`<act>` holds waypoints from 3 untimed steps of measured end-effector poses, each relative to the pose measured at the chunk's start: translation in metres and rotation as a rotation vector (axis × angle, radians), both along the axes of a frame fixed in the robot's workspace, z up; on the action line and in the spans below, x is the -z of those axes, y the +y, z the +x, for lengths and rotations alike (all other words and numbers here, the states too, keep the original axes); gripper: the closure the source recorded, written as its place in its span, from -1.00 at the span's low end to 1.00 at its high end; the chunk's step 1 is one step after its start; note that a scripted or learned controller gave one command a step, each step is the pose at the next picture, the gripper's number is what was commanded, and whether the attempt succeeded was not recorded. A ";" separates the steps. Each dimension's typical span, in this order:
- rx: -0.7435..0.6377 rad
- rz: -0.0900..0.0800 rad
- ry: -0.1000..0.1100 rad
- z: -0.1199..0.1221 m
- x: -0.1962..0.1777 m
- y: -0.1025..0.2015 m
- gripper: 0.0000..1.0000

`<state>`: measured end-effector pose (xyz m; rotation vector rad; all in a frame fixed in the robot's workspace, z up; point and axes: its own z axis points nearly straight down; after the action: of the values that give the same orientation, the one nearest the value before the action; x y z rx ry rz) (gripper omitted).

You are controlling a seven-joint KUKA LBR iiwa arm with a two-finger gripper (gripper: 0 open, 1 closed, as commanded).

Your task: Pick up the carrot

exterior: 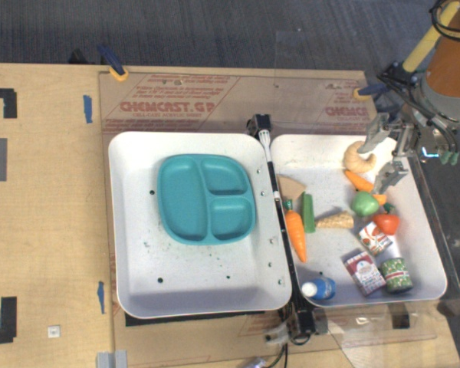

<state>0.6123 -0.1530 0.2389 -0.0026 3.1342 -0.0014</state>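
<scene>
The carrot (295,234) lies in the right bin (433,240), hard against that bin's left wall, beside the divider where the two bins meet. Its long axis runs roughly up and down the camera view, with the thick end at the top and the tip pointing down and slightly right; a green vegetable (308,211) lies just beside its upper part, nearly parallel to it. The gripper (388,156) hangs over the upper right part of the same bin, its two fingers spread apart with nothing between them, one near a pale ring-shaped pastry (358,158) and the other just above a smaller orange piece (359,180) that could be mistaken for the target. From the gripper, the carrot lies down and to the left, across the bin, with a round green fruit (365,203) and a pale bread-like piece (334,221) sitting between the two. The coming move, as I judge it, calls for a shift toward the left wall and a turn of the wrist so the fingers close across the carrot's narrow width, not along its length. The closeness of the wall and the green vegetable leaves little room for the fingers on either side. The left bin (130,228) holds a teal divided plate (207,198), well apart from all this.
</scene>
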 end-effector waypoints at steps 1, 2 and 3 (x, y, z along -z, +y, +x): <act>0.018 0.001 0.003 0.021 0.119 -0.059 -1.00; 0.004 0.000 -0.003 0.024 0.150 -0.029 -1.00; 0.005 -0.003 -0.017 0.028 0.135 -0.029 1.00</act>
<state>0.6403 -0.1818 0.1035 0.0045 3.1174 -0.0067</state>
